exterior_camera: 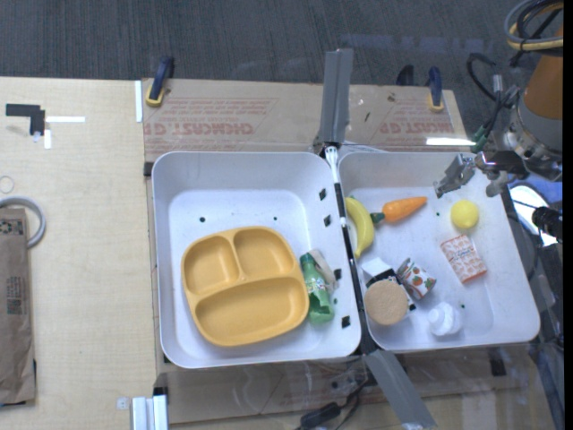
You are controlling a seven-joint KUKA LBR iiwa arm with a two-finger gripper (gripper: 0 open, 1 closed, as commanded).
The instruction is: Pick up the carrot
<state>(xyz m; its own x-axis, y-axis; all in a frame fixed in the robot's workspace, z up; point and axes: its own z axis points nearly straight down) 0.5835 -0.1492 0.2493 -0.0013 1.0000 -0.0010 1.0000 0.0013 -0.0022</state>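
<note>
Camera view: the carrot point(404, 208) lies in the right bin point(510, 330), near its far wall, just beside the banana point(361, 225). A lemon point(464, 214) sits to its right. The tool point(474, 176) hangs above the bin's far right corner, fingers spread, holding nothing.

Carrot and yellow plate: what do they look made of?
Carrot: probably moulded plastic toy; even orange skin, slight sheen, green stub end. Plate: likely matte plastic; one even yellow colour, rounded moulded dividers forming three compartments. Neither is certain from this view.
</note>
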